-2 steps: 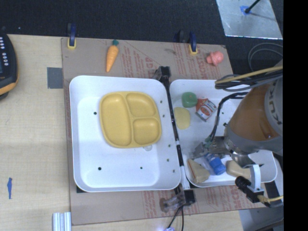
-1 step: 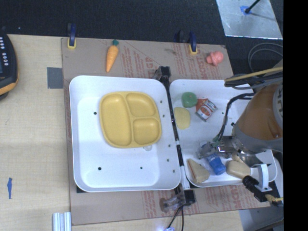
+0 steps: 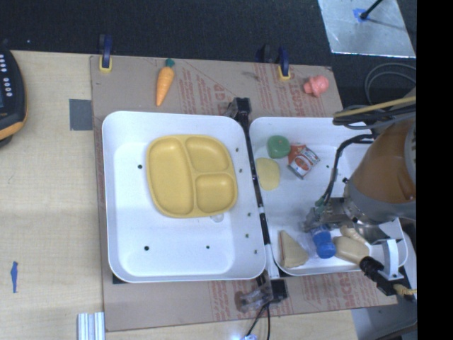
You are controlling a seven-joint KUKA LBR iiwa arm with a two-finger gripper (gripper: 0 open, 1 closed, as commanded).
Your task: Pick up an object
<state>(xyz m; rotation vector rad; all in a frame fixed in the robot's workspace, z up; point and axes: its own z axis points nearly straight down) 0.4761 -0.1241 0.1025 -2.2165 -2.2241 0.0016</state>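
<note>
Yellow divided tray (image 3: 191, 174) filled the left bin (image 3: 127, 253), out of play; in the right bin (image 3: 311, 186), lower right of frame, the tool (image 3: 320, 222) hung just above a blue cylinder (image 3: 323, 246) beside pale wedges, likely its target; tool's spread unreadable

Bright even overhead light, mild glare on the white bins (image 3: 127, 190), soft shadows, slightly blurred, perhaps low resolution
</note>
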